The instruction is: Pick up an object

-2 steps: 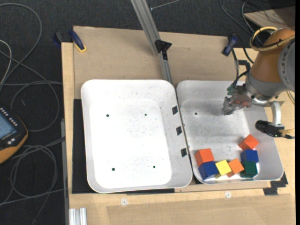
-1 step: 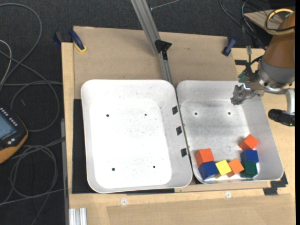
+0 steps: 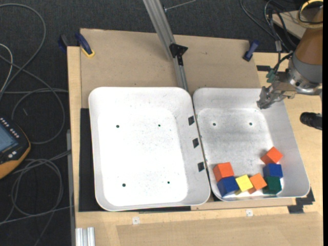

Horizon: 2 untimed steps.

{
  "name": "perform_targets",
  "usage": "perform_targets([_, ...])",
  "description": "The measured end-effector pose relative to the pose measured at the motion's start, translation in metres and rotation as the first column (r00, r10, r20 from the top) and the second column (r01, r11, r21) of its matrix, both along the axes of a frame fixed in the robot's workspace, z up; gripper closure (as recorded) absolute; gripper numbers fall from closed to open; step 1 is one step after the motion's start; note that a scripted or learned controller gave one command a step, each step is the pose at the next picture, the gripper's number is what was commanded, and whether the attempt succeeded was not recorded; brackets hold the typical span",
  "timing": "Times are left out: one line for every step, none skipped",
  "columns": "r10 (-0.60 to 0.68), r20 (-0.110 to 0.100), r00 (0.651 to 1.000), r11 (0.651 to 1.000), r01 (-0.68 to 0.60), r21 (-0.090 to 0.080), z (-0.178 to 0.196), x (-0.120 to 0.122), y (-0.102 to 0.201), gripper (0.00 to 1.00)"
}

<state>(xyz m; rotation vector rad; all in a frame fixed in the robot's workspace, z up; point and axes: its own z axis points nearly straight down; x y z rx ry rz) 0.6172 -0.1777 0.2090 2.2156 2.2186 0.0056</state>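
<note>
Blocks (image 3: 247,178) lay clustered at the right bin's (image 3: 230,132) near edge, well apart from the tool (image 3: 266,100), which hung over the bin's far right corner carrying nothing, so any pick lay toward the camera and slightly left of it.

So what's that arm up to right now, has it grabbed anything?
Gripper over right white bin's far rim, nothing seen held. Small coloured cubes clustered in near corner, untouched. Path clear.
</note>
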Motion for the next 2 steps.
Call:
perform_targets([0.005, -0.007, 1.000, 1.000, -0.005, 0.005, 0.016, -0.015, 0.053, 1.00])
perform_targets([0.006, -0.007, 1.000, 1.000, -0.006, 0.006, 0.030, -0.021, 0.108, 1.00])
